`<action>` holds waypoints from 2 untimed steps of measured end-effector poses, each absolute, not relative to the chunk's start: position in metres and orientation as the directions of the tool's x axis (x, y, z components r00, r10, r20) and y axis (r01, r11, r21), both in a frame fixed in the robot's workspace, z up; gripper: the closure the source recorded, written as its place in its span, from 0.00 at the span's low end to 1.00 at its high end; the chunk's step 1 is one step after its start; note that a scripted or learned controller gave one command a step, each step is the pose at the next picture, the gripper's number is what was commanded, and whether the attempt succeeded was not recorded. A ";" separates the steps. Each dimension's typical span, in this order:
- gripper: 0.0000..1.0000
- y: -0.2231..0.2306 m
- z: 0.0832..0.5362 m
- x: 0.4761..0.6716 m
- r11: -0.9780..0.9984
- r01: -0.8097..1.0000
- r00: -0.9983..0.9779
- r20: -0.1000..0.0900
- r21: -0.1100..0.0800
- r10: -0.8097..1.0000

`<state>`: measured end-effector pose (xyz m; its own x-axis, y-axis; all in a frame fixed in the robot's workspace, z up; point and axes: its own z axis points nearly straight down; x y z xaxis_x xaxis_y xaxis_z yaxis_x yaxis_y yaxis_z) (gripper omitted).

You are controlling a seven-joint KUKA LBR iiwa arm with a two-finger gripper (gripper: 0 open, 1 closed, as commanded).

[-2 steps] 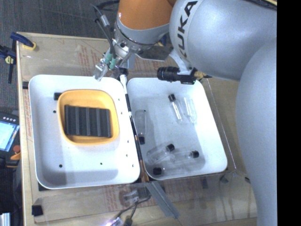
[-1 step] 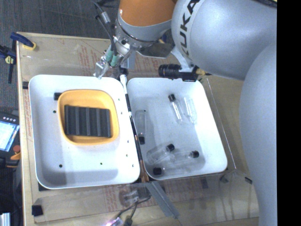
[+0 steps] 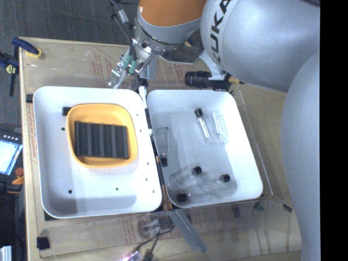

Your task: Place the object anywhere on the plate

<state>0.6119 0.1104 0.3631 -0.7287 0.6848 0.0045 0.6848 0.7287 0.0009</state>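
You see a wooden bench (image 3: pixel 81 56) on dark carpet (image 3: pixel 65 10), with the yellow plate (image 3: pixel 100 113) in the left bin (image 3: pixel 49 145). Clear vials (image 3: pixel 202 125) lie scattered in the right bin (image 3: pixel 247 156). The gripper (image 3: pixel 122 72) hangs above the bins' far edge; you cannot tell its grip

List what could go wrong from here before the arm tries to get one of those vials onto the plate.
1. The clear vials are see-through against the white right bin, so a pick may miss.
2. Several vials lie bunched near the bin's front; the tool might nudge neighbours or grab two.
3. The yellow plate carries a dark ribbed insert; a round vial could roll along it.
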 end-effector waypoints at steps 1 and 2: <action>1.00 0.112 0.373 0.612 0.732 0.682 -0.732 0.005 0.001 0.682; 1.00 0.113 0.382 0.613 0.735 0.678 -0.735 0.007 0.001 0.678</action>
